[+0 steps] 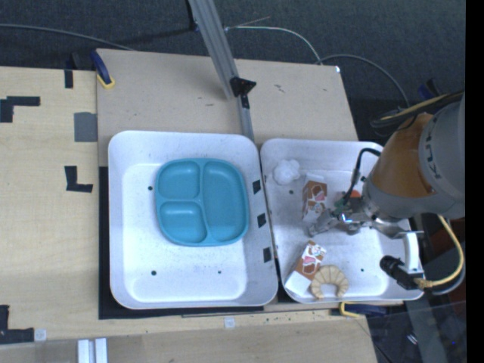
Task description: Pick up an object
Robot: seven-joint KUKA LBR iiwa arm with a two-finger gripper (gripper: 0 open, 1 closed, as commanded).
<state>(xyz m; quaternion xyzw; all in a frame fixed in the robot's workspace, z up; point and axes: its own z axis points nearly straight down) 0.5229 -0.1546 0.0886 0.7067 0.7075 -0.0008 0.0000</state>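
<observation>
In the right bin (363, 278) my gripper (321, 224) reaches in from the right and sits low over the bin floor, open, with nothing between its fingers. A brown and white carton (314, 195) lies just above it, close to the upper finger. A second small brown and white carton (310, 260) lies below it, beside a tan croissant (330, 281) at the bin's front edge. A crumpled white object (285, 172) rests near the bin's upper left corner.
The left bin (128, 271) holds a blue divided plate (202, 201). A grey metal pole (219, 44) slants down to the gap between the bins. The arm's orange band and body (408, 172) cover the right bin's right side.
</observation>
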